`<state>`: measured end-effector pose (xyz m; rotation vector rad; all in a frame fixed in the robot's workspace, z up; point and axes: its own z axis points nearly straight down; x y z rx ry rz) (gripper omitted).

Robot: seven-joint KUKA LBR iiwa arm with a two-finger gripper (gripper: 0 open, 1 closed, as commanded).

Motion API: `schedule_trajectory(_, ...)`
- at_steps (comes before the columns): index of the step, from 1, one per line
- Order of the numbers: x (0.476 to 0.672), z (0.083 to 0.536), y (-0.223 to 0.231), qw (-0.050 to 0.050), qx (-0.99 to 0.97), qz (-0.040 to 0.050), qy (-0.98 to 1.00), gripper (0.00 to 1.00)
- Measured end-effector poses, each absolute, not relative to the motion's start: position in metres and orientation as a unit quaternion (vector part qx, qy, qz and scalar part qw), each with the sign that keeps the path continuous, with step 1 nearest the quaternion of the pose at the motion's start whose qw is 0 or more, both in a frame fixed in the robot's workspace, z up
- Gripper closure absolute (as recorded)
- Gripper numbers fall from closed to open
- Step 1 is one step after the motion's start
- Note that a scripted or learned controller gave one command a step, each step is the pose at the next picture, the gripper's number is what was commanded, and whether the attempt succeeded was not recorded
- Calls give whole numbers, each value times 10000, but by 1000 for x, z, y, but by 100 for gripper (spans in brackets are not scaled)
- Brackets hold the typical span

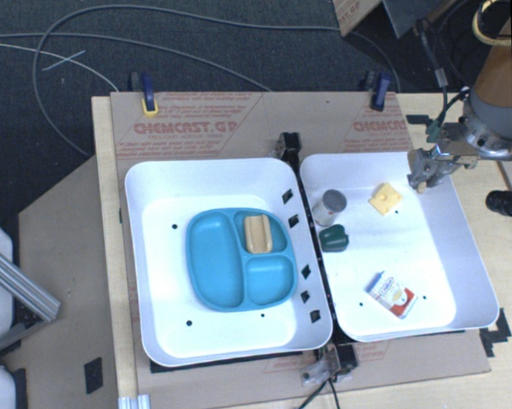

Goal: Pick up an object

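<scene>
- the yellow block [384, 199], nearest the pincer [424, 173] at upper right, is judged light, perhaps soft; opposite flat sides suit gripping.
- the pincer's state cannot be told.

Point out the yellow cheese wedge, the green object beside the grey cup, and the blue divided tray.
yellow cheese wedge [384, 199], camera view, on its top face.
green object [333, 237], camera view, on its middle.
blue divided tray [211, 262], camera view, on the bare floor of its large left compartment.
</scene>
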<state>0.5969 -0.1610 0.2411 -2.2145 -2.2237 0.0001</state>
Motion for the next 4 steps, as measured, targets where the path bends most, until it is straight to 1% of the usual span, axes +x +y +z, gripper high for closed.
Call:
schedule_trajectory(2, 608, 220, -46, 21, -7052, 3, -7090, 100)
schedule_trajectory(3, 627, 224, 12, -4, -7052, -13, -7090, 100)
schedule_trajectory(4, 632, 234, 72, 0, -7047, -18, -7095, 100)
